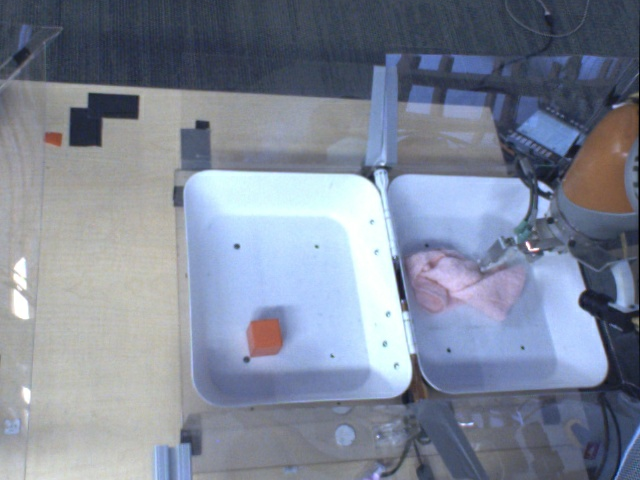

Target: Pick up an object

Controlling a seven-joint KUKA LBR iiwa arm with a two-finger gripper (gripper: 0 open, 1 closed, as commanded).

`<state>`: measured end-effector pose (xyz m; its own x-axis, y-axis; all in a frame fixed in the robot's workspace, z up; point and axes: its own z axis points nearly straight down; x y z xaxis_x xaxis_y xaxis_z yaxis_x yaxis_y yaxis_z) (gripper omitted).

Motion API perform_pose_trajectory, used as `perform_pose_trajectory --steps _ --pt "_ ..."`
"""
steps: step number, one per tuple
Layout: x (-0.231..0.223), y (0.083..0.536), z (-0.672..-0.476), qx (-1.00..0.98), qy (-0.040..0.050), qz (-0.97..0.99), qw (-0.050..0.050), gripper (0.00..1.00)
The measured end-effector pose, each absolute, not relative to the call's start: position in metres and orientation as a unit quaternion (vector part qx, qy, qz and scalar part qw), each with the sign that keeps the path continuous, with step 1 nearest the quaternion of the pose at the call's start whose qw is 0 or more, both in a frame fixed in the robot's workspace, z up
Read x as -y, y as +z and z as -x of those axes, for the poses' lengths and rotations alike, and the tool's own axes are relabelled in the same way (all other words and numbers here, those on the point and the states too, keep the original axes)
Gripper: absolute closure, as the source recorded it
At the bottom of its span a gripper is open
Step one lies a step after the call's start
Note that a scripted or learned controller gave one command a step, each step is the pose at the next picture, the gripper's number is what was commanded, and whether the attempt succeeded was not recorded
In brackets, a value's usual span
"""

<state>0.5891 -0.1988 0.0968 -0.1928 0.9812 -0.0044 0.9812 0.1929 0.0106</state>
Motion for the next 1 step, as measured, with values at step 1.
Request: perform_pose_trajectory --steps 1 --pt "0.1854 0.0929 -0.5716 -0.823 0.0039 -0.568 0.01 0.0"
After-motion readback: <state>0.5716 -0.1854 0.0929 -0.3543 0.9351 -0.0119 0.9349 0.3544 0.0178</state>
